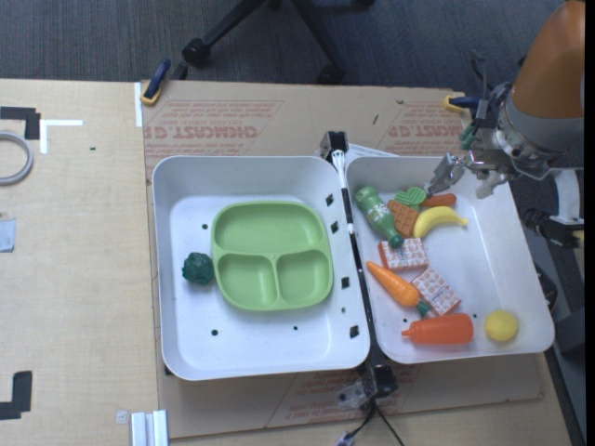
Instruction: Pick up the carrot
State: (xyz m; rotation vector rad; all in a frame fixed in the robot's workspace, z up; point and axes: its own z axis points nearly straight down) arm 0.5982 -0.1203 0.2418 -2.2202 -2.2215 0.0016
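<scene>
The gripper (pixel 462 167) hung at the upper right of the frame, over the back rim of the right bin (pixel 521 249). Its two fingers stood narrowly apart with nothing between them.

The carrot (pixel 393 284), orange with a green stub at its lower end, lay slantwise in the middle of the right bin, near the divider between the two bins. Its lower end touched a red-and-white patterned packet (pixel 435 292), and a second such packet (pixel 403 254) sat just above its upper end.

Risks, as judged from here:
- A larger orange-red vegetable (pixel 440 330) lay just below, near the front wall. Its similar colour could draw the grasp to the wrong item.
- The crowding packets could catch a descending finger, so the carrot gets pushed aside instead of clamped.
- The carrot's taper and slant could let it slip out unless the fingers close across its thick part.
- A green bottle (pixel 376 212) and a banana (pixel 438 219) lay between gripper and carrot, so a low approach might knock them.

Writing: the cardboard under the bins carried red print, seen upside down and mirrored; it was not confidently readable. No legible labels showed on the packets or the bottle.

The left bin (pixel 177 295) held a green divided plate (pixel 273 255) and a broccoli piece (pixel 197 268).
</scene>
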